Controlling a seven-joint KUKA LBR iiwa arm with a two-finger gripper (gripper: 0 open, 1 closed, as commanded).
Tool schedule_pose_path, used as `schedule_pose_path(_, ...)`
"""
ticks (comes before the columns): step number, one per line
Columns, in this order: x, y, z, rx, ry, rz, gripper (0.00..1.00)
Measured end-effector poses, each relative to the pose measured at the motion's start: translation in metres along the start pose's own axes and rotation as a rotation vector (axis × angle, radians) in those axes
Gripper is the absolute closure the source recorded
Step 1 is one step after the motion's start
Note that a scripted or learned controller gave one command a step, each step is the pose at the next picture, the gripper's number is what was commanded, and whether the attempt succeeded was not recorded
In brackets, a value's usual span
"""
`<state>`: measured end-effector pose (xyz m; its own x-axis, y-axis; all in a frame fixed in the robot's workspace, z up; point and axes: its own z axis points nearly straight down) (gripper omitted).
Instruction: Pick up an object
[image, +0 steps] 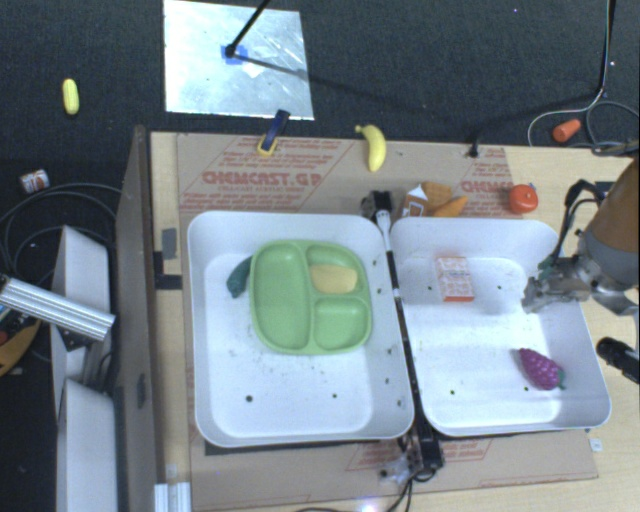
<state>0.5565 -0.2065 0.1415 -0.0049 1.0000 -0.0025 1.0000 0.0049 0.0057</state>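
- Gripper (540, 290) hangs at the right bin's (500, 425) edge, well placed to reach the purple grapes (540, 369) or orange carton (455, 278); finger state: cannot tell.

I look down at a slant on a wooden bench (300, 165) topped with a brown cardboard sheet printed in red lettering. Everything else sits around that bench. Behind it lies dark carpeted floor (80, 40), evenly lit. On the floor just beyond the bench's far edge rests a shiny silver square sheet (238, 60) with a small blue mark. Well off past the bench's far left corner lies a small yellow object (70, 96). Left of the bench, black cables (45, 230) loop across the floor beside a white metal frame (85, 340). Beyond the far right corner, a thin cable (606, 60) trails beside a small orange object (567, 129).
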Motion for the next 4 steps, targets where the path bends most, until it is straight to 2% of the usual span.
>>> schedule_pose_path(1,0.008,0.026,-0.041,-0.001,0.000,-0.001,1.00)
schedule_pose_path(2,0.007,0.024,-0.038,0.003,0.001,0.001,0.00)
schedule_pose_path(3,0.000,-0.018,0.017,0.009,0.004,0.006,0.00)
schedule_pose_path(4,0.006,-0.038,0.022,0.007,0.003,0.004,0.00)
